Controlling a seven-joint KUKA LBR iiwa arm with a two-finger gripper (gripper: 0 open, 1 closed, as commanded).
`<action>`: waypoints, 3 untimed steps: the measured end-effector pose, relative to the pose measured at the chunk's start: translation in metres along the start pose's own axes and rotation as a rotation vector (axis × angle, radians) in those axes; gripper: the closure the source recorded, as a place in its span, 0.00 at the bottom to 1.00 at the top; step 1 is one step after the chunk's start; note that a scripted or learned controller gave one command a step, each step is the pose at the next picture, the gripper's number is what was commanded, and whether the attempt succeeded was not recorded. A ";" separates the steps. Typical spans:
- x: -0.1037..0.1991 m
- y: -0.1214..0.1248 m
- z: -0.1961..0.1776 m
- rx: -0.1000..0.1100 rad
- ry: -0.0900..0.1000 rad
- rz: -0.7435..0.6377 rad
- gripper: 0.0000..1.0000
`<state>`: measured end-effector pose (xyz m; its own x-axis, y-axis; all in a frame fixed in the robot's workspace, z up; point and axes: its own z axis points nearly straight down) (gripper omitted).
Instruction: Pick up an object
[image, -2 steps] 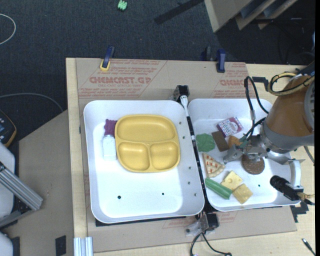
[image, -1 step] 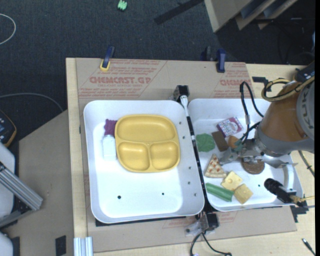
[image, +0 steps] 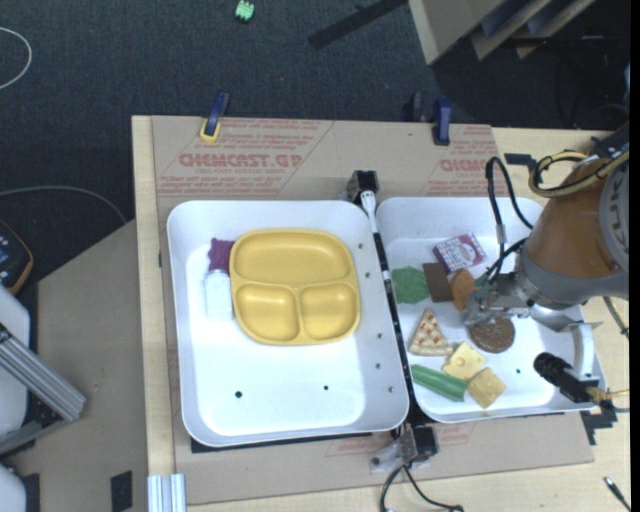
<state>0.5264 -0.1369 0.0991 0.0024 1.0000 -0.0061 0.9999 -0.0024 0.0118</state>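
The gripper (image: 490, 312) hangs low in the right bin (image: 400, 222), over a brown round toy (image: 493, 334). Nothing is lifted yet; whether the jaws are released or clenched cannot be told.

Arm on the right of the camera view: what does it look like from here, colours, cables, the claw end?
The arm has a wide orange band over a grey wrist section. Black cables loop along its outside near the bin's top edge. The claw end is a small grey metal piece, too blurred to make out detail. No markings are legible on it.
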 end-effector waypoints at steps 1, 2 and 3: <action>0.001 0.008 -0.045 0.006 0.004 -0.004 1.00; -0.004 0.007 -0.108 0.005 0.004 -0.003 1.00; -0.004 0.009 -0.127 0.007 0.004 -0.003 1.00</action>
<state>0.5335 -0.1405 0.2263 -0.0007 1.0000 -0.0019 1.0000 0.0007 0.0052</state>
